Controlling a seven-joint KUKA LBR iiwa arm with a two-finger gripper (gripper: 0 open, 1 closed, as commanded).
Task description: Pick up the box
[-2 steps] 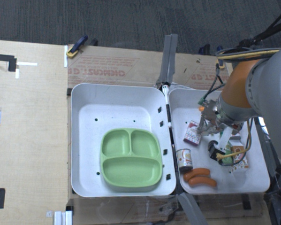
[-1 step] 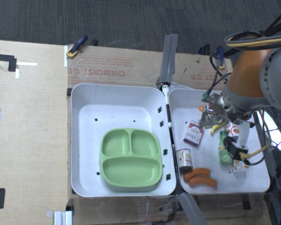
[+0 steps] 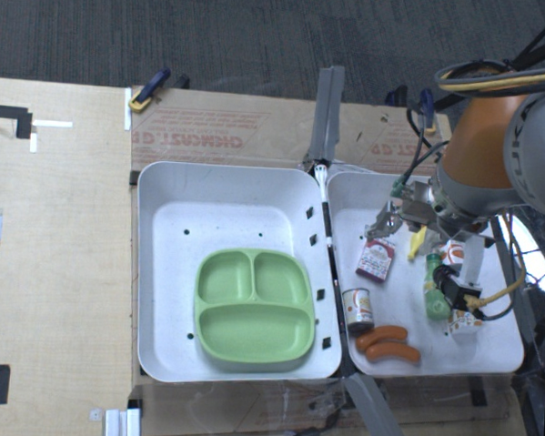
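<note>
1. Gripper (image 3: 384, 226) sits in the right bin (image 3: 493, 356), at its upper left, just above the box (image 3: 376, 260). Metal fingers point down-left toward the box top. Whether they are spread or closed cannot be told; nothing is seen between them.
2. Box: small, dark red with a white label, lying flat on the bin floor, tilted slightly. Its upper edge is just beside the fingertips; contact cannot be confirmed.
3. Neighbours: can (image 3: 359, 308) below the box, two sausages (image 3: 389, 343) below that, green bottle (image 3: 435, 294) and a yellow item (image 3: 417, 240) to the right under the wrist.
4. Left bin (image 3: 164, 207) holds a green plate (image 3: 254, 305).
5. Step, as judged: approach or descent onto the box; grasp not established, box not lifted.
6. Next move calls for fingers straddling the box's narrow width, closing firmly, then a straight lift clear of the can.
</note>
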